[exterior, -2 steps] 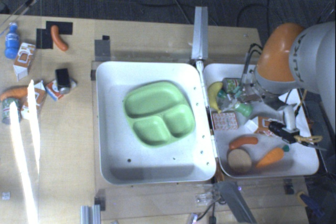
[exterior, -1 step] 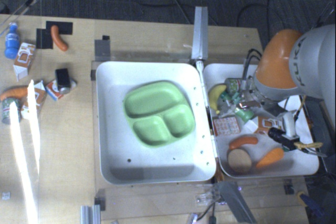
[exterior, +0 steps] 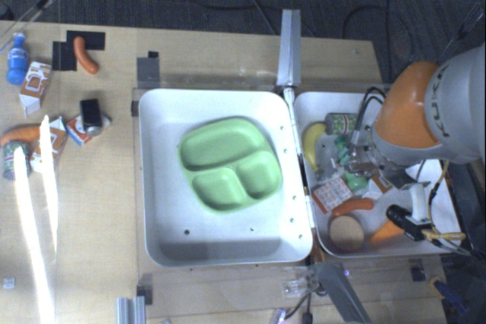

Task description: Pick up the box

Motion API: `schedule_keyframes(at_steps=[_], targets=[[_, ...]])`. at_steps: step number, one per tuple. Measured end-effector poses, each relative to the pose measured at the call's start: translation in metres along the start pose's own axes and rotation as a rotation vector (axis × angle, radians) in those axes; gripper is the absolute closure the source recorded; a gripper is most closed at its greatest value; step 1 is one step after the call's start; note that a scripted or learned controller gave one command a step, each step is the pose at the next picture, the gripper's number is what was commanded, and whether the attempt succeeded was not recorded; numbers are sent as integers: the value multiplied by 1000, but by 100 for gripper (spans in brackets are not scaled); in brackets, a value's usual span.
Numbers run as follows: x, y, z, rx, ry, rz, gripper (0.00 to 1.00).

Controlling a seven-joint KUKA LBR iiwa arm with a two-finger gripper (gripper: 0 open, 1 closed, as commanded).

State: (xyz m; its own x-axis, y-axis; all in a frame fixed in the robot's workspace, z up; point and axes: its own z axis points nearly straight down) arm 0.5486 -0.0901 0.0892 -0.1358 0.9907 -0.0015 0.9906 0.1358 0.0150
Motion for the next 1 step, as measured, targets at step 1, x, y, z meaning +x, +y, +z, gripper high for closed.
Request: schedule_keyframes(at_steps=[1], targets=[[4, -21, -1, -3, -2, -30, 0]])
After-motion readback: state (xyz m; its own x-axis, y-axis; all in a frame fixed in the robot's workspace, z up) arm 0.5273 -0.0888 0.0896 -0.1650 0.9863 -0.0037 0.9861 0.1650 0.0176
